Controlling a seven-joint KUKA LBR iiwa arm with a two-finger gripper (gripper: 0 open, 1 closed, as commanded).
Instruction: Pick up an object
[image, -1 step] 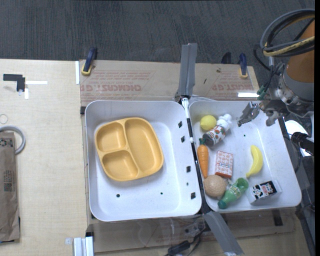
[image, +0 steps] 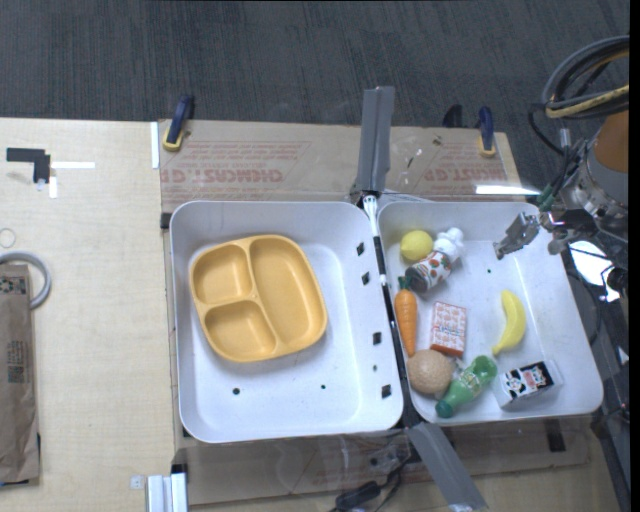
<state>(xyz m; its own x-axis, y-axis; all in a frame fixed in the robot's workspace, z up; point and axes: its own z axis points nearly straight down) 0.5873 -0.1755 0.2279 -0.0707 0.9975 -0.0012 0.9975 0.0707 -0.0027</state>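
Though blurry, claw (image: 519, 236) (fingers unclear) overhangs right bin (image: 560, 400).

The cardboard sheet (image: 330, 165) behind the two bins carries red print, seen upside down, which seems to read "CHEMCAST GP" in part. The brown paper bag (image: 17, 375) at the left edge shows small dark print, too small to read. The orange-and-white packet (image: 449, 328) and the small black-and-white carton (image: 527, 381) bear illegible markings.
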